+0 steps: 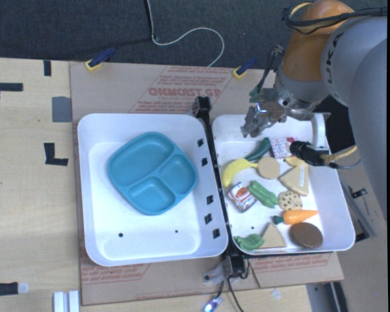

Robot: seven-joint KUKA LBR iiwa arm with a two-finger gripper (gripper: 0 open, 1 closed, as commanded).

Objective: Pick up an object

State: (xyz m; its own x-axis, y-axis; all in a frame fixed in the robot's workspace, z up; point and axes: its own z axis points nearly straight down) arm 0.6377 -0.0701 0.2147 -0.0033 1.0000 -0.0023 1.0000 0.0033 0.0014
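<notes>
Camera view: looks down at a slant on two white bins side by side on the table (pixel 26 174).
Step in hand: the approach, by my reading. The tool (pixel 255 123) hangs over the far left part of the right bin (pixel 341 203) and nothing sits between its fingers, so no pick is made yet.
Tool state: the dark fingers point down and to the left; whether they are spread or closed I cannot tell at this angle.
Task's things: a heap of toy food lies in the right bin. Closest to the tool are a green pepper (pixel 259 149) and a yellow banana (pixel 236 169), just near of the fingertips. Further near lie a round cracker (pixel 269 168), a small packet (pixel 243 198), a green bean pod (pixel 262 194), a cookie (pixel 289 201), a carrot (pixel 298 216) and a brown disc (pixel 307 234).
Left bin: the left bin (pixel 91 194) holds a blue divided plate (pixel 152 172), well apart from the tool.
Next move: probably a straight descent onto the pepper or banana, with the fingers set across the narrow width of one piece. The items touch and overlap, so the tool may catch two or slip off a curved side.
Arm pose: the grey arm (pixel 357 51) reaches in from the right, its orange band (pixel 312 25) above the wrist, which bends down toward the bin's far left corner.
</notes>
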